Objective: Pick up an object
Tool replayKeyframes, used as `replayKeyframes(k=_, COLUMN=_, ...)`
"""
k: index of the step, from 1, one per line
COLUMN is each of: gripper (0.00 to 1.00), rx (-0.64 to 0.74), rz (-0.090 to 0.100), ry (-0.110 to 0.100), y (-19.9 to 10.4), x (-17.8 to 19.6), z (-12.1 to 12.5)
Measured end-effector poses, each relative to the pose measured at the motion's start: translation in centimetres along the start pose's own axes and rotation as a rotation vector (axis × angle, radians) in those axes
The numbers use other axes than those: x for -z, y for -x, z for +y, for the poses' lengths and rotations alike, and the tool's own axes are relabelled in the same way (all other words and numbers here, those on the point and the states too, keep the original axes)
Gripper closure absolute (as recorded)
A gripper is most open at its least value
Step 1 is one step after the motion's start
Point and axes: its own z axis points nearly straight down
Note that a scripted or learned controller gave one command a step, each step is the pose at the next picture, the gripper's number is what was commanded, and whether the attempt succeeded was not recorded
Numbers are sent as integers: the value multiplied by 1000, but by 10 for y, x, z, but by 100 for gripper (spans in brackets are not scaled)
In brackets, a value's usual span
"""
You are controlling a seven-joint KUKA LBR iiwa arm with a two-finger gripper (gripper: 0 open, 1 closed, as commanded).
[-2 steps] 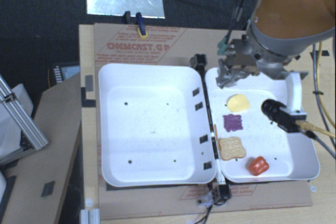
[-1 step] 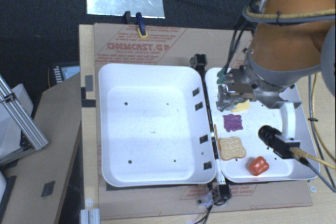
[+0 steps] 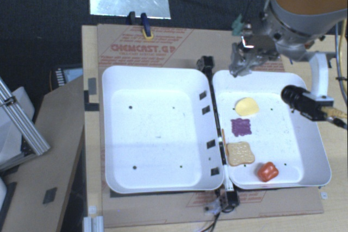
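Right white bin (image 3: 310, 133) holding a round yellow piece (image 3: 247, 106), jagged purple piece (image 3: 241, 127), tan cracker-like square (image 3: 240, 153), glossy red pepper shape (image 3: 267, 171), gripper (image 3: 241, 67) above the bin's far rim, grip unclear

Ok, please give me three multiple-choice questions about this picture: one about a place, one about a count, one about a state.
1. Which bin holds the objects?
A. the left bin
B. the right bin
C. both bins

2. How many objects lie in that bin?
A. two
B. four
C. six

3. Where is the gripper compared with the objects?
A. pressed on the red one
B. near the bin's far edge, apart from all of them
C. over the left bin

Key: 1 B, all lie in the right bin. 2 B: yellow piece, purple piece, tan cracker-like piece, red pepper-like toy. 3 B, the gripper is at the far rim, touching none.
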Motion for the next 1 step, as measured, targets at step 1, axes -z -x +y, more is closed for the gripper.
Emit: replayKeyframes(k=1, gripper=100, rx=1, rz=-5, ry=-26, y=-44, x=-155, z=29)
